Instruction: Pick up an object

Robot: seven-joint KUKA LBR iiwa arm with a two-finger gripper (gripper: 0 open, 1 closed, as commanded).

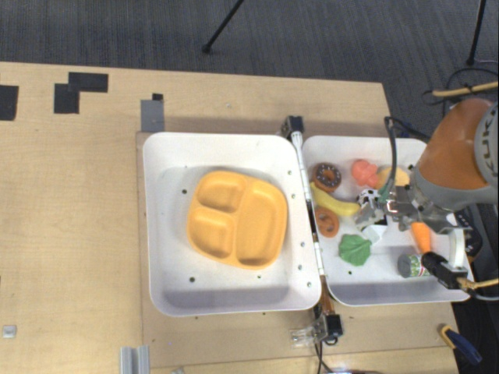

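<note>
The gripper (finger state unclear) hovers just beside the banana, above the green toy.

Two white bins, one yellow tray

Arm — single, entering from right edge of view. Orange band on bulky rounded section, upper right; grey collar directly beneath it, toward lower left. Wrist angled down and leftward. Pincer — metallic silver-and-black assembly at arm's left end, low, pointing left. Finger tips small and cluttered at this scale; spread not readable. Dark cable looping from upper side of wrist. Black bracket-like piece at arm's lower right.
</note>
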